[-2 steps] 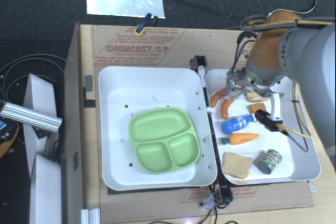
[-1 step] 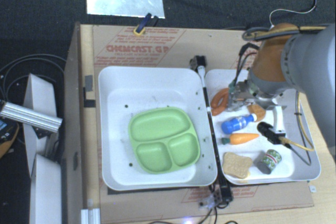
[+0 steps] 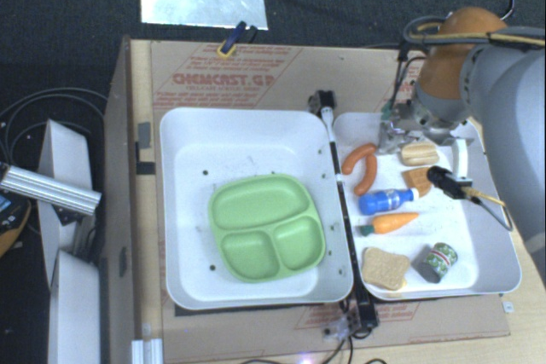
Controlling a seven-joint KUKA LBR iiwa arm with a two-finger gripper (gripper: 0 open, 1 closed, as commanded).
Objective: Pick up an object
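So the blue bottle [image 3: 386, 200] is lying on its side roughly mid-way along the right bin [image 3: 495, 273], and I'll place everything off that. Just up and left of the bottle there's a bent orange-red sausage [image 3: 365, 166], close to the rim between the two bins. Up and right of the bottle sits a pale bun [image 3: 419, 154], and between the bun and the bottle's white cap is a small brown piece of toast [image 3: 415, 178]. Right below the bottle, nearly parallel to it, is a carrot [image 3: 394, 222]. Further down from the bottle there's a bread slice [image 3: 386, 268], and down and to the right a little can [image 3: 435, 261] tipped at an angle. The claw [image 3: 394, 136] is above the bottle at the far end of that bin, just beside the sausage and the bun. Honestly can't tell from this angle if it's spread or pressed together. Left of the bottle, over the rim, the left bin [image 3: 183, 183] has a green divided plate [image 3: 267, 227] in it. Both bins sit on the desk [image 3: 222, 77].
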